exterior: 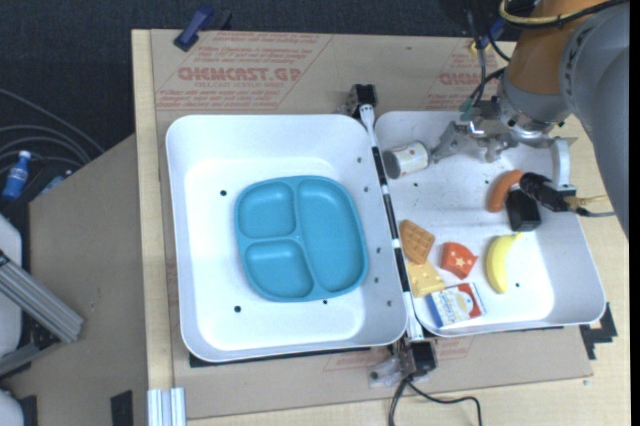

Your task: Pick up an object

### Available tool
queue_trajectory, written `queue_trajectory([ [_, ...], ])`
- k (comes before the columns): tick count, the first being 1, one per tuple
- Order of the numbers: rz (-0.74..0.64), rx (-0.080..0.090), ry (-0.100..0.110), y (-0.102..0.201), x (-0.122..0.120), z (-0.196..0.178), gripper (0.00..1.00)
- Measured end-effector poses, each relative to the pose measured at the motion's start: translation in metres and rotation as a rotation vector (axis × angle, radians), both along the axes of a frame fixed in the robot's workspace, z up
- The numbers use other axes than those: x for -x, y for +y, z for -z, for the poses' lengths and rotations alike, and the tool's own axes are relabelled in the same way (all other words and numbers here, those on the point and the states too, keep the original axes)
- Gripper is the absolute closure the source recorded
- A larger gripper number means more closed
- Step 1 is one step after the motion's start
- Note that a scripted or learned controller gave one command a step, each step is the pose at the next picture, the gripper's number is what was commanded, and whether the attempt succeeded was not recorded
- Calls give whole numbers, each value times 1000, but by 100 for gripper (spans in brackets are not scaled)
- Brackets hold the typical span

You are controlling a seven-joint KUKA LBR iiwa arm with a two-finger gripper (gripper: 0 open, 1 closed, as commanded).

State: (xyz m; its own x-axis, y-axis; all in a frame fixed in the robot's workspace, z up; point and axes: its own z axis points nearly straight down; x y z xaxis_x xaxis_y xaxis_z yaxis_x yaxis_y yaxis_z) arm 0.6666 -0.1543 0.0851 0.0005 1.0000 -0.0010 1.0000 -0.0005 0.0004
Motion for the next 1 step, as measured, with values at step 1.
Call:
queue_trajectory([
  [1,-1,1,-1,0,-1,-11,100],
])
